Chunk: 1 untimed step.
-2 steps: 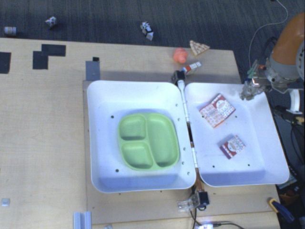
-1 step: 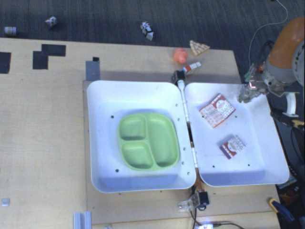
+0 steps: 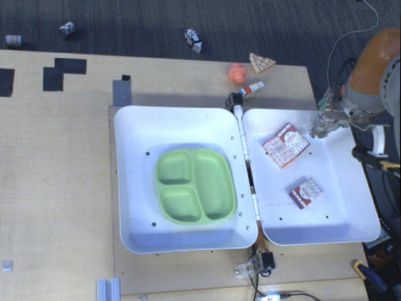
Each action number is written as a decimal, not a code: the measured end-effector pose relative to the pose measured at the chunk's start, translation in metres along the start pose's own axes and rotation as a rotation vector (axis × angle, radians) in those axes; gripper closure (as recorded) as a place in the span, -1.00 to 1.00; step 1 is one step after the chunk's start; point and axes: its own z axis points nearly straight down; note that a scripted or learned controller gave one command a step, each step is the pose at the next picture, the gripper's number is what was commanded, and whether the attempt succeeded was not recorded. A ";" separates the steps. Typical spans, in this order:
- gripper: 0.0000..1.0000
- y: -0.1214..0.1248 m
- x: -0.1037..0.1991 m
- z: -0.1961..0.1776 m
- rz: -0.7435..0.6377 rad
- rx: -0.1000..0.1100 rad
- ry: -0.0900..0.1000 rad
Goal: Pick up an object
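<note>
Green tray [image 3: 195,185], two red packets [image 3: 286,145]

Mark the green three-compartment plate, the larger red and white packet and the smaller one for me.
Green three-compartment plastic plate [image 3: 195,185], camera view: the central divider.
Larger red and white flat packet [image 3: 286,145], camera view: middle of its printed face.
Smaller red and white packet [image 3: 306,192], camera view: its top face.

The grey arm reaches in from the right edge of the camera view, its orange band [image 3: 374,58] showing at the upper right above the wrist. Below the band the grey wrist [image 3: 366,102] angles down and to the left. The pincer [image 3: 321,125] hangs at the arm's leftmost end, small and metallic, pointing downward. It holds nothing visible.
</note>
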 end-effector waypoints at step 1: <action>1.00 -0.009 0.000 -0.013 0.003 -0.001 0.000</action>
